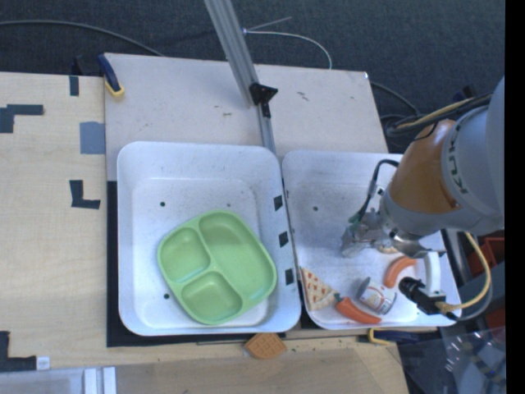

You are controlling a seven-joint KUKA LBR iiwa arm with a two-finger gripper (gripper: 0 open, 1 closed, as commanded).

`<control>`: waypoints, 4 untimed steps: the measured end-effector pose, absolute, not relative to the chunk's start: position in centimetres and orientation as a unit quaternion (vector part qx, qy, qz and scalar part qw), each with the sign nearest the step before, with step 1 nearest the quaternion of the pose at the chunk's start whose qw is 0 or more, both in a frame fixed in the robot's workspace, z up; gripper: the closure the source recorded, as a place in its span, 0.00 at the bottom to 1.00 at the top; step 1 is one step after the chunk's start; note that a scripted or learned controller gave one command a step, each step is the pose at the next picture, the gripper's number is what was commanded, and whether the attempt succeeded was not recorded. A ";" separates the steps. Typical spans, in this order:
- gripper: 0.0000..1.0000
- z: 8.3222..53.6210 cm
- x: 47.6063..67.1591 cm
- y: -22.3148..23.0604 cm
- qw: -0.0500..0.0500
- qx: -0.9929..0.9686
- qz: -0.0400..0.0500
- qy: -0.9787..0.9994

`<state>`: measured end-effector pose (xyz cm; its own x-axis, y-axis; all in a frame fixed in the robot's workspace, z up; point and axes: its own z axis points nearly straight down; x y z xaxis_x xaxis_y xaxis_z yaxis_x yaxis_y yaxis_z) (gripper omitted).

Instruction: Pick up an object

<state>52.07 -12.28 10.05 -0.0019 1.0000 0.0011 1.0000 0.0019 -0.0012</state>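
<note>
My gripper (358,240) hangs low over the middle of the right bin (328,187), on the grey arm with its orange band (420,171). Nothing shows under it but bare white bin floor. Along the front of that bin lie a pizza-slice toy (316,286), an orange carrot-like piece (354,309), a small silver can (374,295) and an orange sausage shape (399,270). The sausage shape is just to the right of the gripper and in front of it. The can sits a little nearer the front edge.
The left bin (139,179) holds a green three-part plate (216,265). A brown cookie-like piece (264,345) lies outside the bins at the front. A metal pole (234,35) slants in from the top, and cables trail at the right.
</note>
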 end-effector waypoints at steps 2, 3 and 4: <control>1.00 20.5 52.9 -12.5 -0.001 -0.707 -0.001 -0.708; 1.00 25.8 53.0 -12.5 -0.002 -0.706 -0.001 -0.708; 1.00 24.9 53.9 -6.4 0.001 -0.705 0.000 -0.710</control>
